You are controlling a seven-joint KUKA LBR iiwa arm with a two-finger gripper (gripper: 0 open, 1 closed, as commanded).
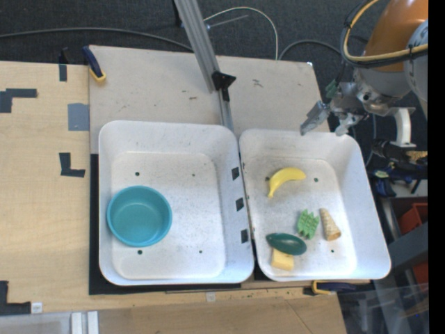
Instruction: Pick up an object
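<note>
The yellow banana [286, 179] lies in the right bin [361, 186], open floor all round it; a green toy [307, 223], cone [329, 224], dark green piece [286, 243] and yellow block [281, 259] cluster nearer the front rim. The gripper [328, 120] hangs spread, holding nothing, over the back rim.

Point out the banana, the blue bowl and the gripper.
banana [286, 179], camera view, middle of its curved body.
blue bowl [139, 216], camera view, inside bottom.
gripper [327, 120], camera view, midway between its fingertips, above the right bin's far rim.
</note>
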